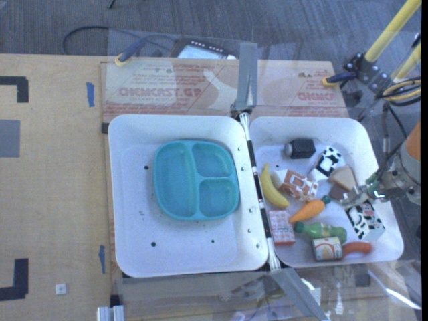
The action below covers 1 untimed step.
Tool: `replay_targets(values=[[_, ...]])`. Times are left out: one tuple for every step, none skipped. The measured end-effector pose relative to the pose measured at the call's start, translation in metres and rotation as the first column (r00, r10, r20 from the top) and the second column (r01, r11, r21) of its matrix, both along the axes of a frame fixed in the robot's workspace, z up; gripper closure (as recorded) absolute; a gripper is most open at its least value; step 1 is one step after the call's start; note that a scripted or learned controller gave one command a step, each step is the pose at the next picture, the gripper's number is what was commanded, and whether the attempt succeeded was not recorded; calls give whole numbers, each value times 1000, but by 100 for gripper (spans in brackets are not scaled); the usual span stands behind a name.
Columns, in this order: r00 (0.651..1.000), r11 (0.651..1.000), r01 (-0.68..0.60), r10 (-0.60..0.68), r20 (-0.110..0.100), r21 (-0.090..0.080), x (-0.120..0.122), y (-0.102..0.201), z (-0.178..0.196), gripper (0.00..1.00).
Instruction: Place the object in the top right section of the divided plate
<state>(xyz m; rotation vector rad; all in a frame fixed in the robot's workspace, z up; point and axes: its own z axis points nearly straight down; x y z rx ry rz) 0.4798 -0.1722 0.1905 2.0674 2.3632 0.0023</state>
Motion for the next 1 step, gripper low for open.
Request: replay_targets(values=[[994,994,-105,105,-1,-1,49,71,-35,100]])
